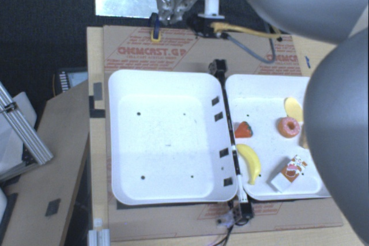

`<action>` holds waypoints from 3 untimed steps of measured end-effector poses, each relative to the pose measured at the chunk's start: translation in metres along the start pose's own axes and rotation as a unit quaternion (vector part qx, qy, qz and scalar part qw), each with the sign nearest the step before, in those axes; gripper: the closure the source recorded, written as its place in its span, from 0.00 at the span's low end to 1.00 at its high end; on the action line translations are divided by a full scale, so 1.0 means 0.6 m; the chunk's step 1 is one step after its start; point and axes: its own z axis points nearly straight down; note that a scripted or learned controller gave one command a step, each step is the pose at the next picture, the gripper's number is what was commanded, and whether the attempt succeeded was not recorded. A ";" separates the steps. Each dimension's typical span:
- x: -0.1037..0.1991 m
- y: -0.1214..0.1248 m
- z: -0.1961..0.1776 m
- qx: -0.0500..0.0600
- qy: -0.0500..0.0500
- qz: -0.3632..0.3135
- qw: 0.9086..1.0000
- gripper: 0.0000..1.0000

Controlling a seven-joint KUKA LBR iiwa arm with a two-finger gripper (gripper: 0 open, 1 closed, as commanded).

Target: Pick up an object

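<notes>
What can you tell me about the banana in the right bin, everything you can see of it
The banana is a small, plain yellow, curved piece that looks like smooth toy plastic. It lies flat on the floor of the right bin, close to that bin's left wall, with one end up near the red piece and the other pointing toward the bin's near edge. It seems to touch only the bin floor; a small gap separates it from the red piece.

Banana, donut in right bin, beside left bin
</notes>
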 end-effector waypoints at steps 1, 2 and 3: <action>0.001 0.000 0.102 0.000 0.000 0.000 1.000 1.00; 0.001 -0.001 -0.108 -0.003 0.001 -0.003 1.000 1.00; 0.000 -0.024 0.012 0.000 0.000 0.000 1.000 1.00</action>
